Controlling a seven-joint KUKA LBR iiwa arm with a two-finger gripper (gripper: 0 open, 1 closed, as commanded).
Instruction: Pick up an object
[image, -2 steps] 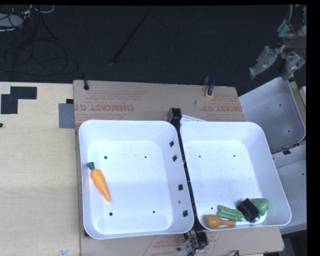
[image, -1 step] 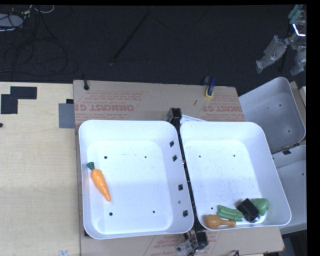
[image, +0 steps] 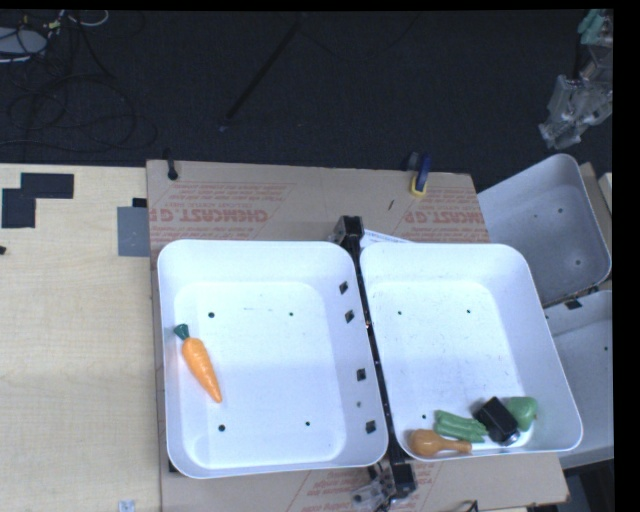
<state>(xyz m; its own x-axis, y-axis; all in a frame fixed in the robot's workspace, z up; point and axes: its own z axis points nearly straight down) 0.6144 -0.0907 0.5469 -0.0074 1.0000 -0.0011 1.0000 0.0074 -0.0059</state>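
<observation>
A toy carrot (image: 201, 367) with a green top lies near the left wall of the left bin (image: 255, 262). In the front right corner of the right bin (image: 450, 262) several small things lie together: a tan pear-shaped toy (image: 438, 443), a green pod-like toy (image: 460, 426), a black block (image: 497, 419) and a green piece (image: 522, 408) just behind it. My gripper (image: 574, 108) hangs at the top right of the view, well beyond the right bin's far corner and away from every object.
A black divider with clips (image: 362, 340) runs between the two bins. A grey metal plate (image: 545, 232) sits by the right bin's far right corner. A blue-and-yellow clamp (image: 421, 174) stands on the cardboard base behind the bins.
</observation>
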